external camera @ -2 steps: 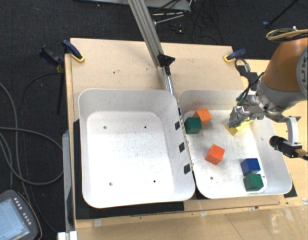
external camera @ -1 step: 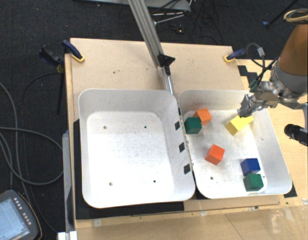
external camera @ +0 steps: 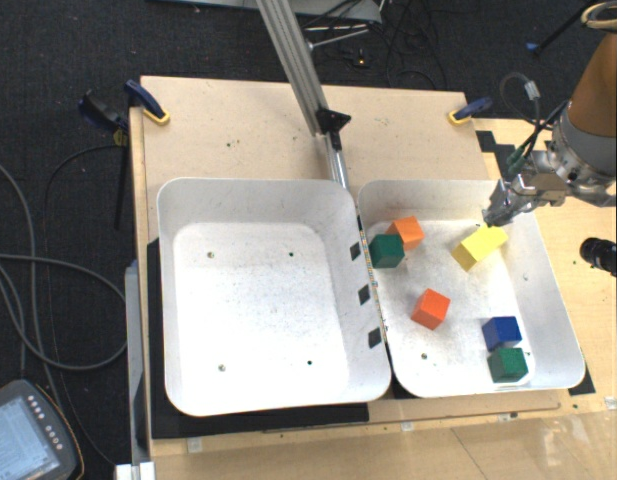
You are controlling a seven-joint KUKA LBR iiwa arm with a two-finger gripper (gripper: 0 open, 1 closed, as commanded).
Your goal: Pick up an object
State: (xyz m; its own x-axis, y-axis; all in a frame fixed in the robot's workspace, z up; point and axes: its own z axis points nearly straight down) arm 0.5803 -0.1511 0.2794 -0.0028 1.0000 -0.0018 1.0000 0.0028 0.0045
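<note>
Yellow block (external camera: pixel 479 247) lies in the right bin (external camera: pixel 548 298), in that bin's far half and toward its right wall, tilted so one corner points at the table's far right corner. The gripper (external camera: pixel 503 211) hangs just beyond it on the far-right side, its tip almost at the block's upper corner, so the block sits down and to the near-left of the jaws. Whether the jaws are spread or closed cannot be made out at this slant, and nothing is seen between them; the block looks to be resting on the bin floor rather than held.

Judging from this, the coming move turns on a small shift toward the near-left and a drop over the block, with the jaws turned to meet its flat faces instead of its corners.

Other things stand clear of that path. An orange block (external camera: pixel 409 231) and a green block (external camera: pixel 386 251) touch each other near the bin's left wall. A second orange block (external camera: pixel 430 308) sits mid-bin. A blue block (external camera: pixel 501 331) and another green block (external camera: pixel 508 365) are stacked close at the near right corner. The left bin (external camera: pixel 188 208) sits alongside.
</note>
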